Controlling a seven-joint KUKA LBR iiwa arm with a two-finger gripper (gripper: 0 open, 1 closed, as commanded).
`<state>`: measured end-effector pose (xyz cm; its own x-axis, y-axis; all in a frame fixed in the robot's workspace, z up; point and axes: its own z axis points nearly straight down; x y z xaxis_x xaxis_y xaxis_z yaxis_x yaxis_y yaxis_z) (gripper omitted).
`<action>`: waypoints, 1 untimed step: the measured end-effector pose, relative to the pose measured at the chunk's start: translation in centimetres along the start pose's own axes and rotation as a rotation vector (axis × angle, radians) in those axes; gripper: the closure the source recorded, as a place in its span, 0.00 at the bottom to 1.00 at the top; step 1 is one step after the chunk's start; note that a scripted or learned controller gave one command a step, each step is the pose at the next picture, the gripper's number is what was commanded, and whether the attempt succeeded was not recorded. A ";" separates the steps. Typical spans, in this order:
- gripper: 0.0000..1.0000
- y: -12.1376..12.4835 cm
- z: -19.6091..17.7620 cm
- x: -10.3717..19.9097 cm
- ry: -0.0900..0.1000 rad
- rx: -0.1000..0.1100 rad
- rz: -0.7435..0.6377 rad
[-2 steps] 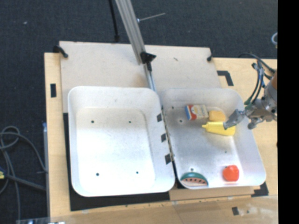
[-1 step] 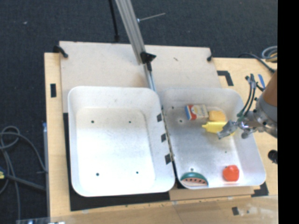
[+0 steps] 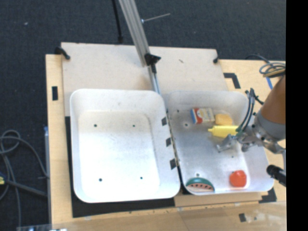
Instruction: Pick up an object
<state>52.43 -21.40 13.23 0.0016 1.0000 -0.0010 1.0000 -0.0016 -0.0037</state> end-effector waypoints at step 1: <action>1.00 0.3 -1.4 -0.1 -0.001 -0.010 0.005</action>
<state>52.74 -21.47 14.64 0.0064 1.0000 -0.0017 1.0000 -0.0064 0.0068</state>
